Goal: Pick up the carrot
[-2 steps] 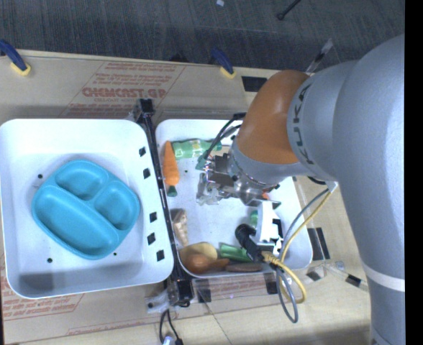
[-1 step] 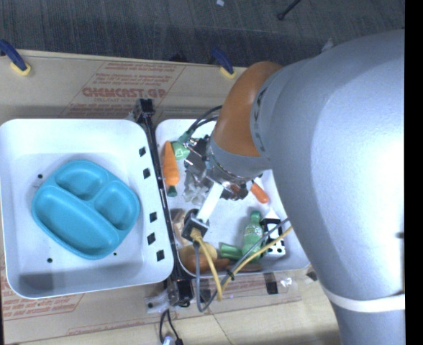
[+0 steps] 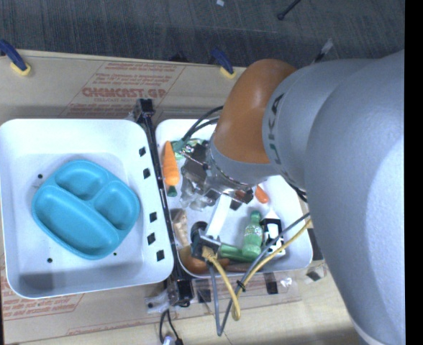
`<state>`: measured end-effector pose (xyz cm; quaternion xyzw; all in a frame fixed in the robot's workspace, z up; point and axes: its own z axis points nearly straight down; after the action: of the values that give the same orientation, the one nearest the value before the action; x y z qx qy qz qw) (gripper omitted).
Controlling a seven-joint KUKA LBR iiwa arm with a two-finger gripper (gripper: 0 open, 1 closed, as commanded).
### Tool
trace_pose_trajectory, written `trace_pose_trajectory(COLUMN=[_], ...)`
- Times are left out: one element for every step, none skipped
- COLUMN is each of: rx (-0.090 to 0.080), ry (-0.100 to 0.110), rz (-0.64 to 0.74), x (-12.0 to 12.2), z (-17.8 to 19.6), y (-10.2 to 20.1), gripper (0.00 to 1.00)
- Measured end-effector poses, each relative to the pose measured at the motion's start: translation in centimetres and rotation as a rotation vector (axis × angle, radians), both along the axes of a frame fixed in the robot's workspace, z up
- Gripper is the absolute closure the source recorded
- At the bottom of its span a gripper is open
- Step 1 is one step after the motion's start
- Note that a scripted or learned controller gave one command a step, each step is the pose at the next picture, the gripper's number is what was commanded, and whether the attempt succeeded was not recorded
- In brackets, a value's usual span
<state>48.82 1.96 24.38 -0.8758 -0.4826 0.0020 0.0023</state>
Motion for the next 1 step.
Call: trace_pose_trajectory(rx=[-0.004], ry=[-0.001], rz=[-0.11], x=[-1.16], z=[1.54], y=[-1.44], gripper=[1.0])
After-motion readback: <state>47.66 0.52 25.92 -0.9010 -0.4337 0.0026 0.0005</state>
